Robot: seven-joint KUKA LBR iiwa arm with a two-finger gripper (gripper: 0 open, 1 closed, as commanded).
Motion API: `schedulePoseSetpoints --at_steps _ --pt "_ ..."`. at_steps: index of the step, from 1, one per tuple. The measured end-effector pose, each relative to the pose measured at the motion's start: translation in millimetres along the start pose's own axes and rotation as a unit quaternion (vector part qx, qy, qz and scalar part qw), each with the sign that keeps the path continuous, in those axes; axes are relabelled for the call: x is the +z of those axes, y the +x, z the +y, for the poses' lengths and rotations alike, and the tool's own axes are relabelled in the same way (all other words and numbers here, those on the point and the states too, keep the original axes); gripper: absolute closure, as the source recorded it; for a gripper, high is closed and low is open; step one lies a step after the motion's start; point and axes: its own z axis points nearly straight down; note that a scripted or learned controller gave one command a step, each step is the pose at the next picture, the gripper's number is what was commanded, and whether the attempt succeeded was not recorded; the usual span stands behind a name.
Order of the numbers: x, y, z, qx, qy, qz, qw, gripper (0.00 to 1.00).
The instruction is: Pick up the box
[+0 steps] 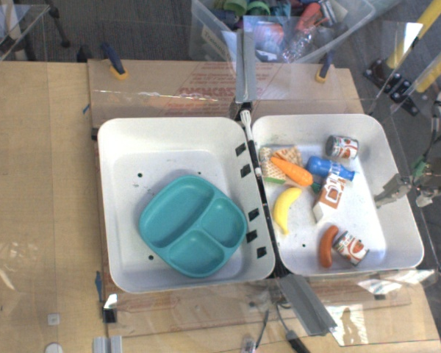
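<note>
Right bin [397, 235]: box [332, 193] lies mid-bin, orange and white, between banana [285, 207] and the bin's right wall
Near box: blue bottle [328, 168], carrot [292, 170]
Pincer [388, 195]: over right rim, apart from box; open or closed, cannot tell
Left bin [121, 204]: teal divided tray [192, 225]

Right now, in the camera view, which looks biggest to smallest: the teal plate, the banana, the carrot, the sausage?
1. teal plate, by far
2. banana
3. carrot, nearly the same as the banana, so that order is unsure
4. sausage
</note>
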Motion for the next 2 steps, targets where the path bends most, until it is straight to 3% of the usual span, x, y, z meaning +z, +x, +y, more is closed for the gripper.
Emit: schedulePoseSetpoints --at_steps 1,2 --pt "105.5 18.6 103.4 0.004 -0.001 -0.001 1.0 0.0" --pt "129.3 -13.6 133.4 0.012 -0.002 0.0 0.9999 0.0"
